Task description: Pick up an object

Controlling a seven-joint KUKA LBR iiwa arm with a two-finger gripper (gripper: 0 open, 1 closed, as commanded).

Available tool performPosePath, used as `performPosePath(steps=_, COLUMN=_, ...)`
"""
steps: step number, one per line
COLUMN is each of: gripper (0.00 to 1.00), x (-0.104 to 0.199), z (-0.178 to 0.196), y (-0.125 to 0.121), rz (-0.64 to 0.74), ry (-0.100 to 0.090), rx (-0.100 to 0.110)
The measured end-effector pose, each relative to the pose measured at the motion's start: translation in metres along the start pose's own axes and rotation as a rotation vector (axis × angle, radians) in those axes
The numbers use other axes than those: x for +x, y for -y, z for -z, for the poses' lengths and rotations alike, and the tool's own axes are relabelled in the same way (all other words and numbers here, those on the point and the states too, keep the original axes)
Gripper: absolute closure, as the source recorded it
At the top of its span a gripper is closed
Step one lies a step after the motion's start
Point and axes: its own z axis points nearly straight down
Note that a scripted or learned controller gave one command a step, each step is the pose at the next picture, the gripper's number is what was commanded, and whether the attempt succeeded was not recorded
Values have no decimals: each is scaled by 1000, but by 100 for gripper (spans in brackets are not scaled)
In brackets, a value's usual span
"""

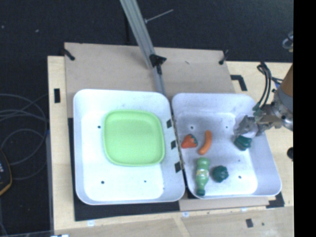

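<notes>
**Tool parked over the teal thing in the right bin**

So the tool (245, 131) is sitting at the right side of the right bin (222, 105), right above a dark teal object (242, 142) and touching or nearly touching it. Can't tell if it's gripping or spread. Nearby: an orange carrot (206, 141), a red-orange piece (189, 141), a green bottle (202, 174) and a teal lump (219, 173), all apart from it. The left bin (89, 132) has a green plate (134, 137).
</notes>
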Motion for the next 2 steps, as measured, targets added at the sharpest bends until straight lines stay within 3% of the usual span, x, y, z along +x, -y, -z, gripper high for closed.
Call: performPosePath(steps=2, gripper=100, x=94, z=13, y=20, rz=4, ry=-2, rx=3)
